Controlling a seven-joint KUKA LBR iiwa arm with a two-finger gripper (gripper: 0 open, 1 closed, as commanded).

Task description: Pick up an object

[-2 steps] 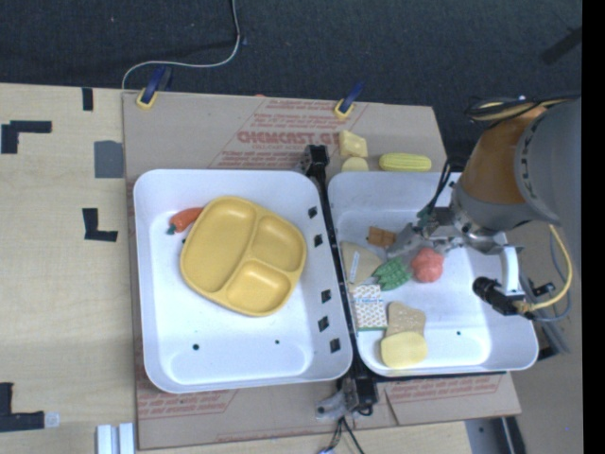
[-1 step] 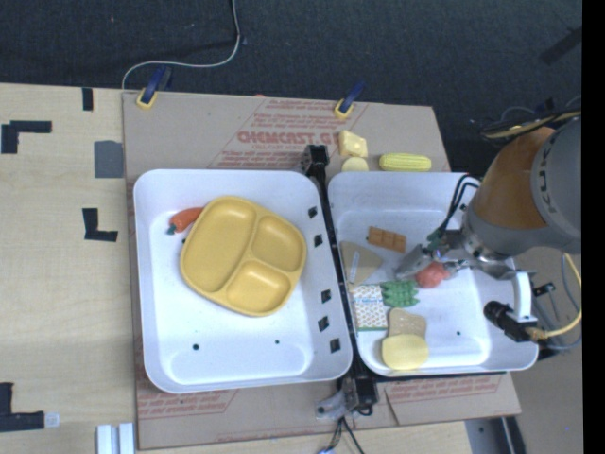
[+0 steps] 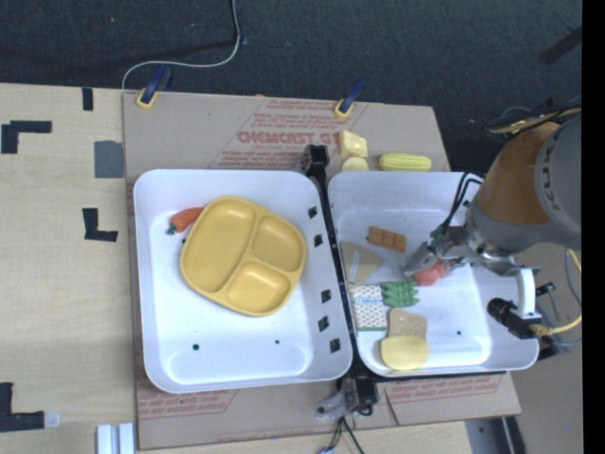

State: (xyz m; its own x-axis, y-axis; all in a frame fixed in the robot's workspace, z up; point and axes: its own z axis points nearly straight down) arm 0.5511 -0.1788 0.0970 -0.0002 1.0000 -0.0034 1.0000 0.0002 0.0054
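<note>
Right bin: holds brown block, green piece, yellow piece, red piece. End effector sits low over the red piece, touching or nearly so, likely its target; whether it grips cannot be told. Left of this bin: yellow tray.

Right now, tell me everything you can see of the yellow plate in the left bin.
The yellow plate is a rounded-square dish that looks like matte plastic, split by raised ridges into three compartments, all bare. It lies flat and right side up in the upper middle of the left bin, turned at an angle to the bin's walls. An orange toy carrot pokes out from under or beside its upper left edge; whether they touch is unclear. The gripper is in the other bin, well away from it.
</note>
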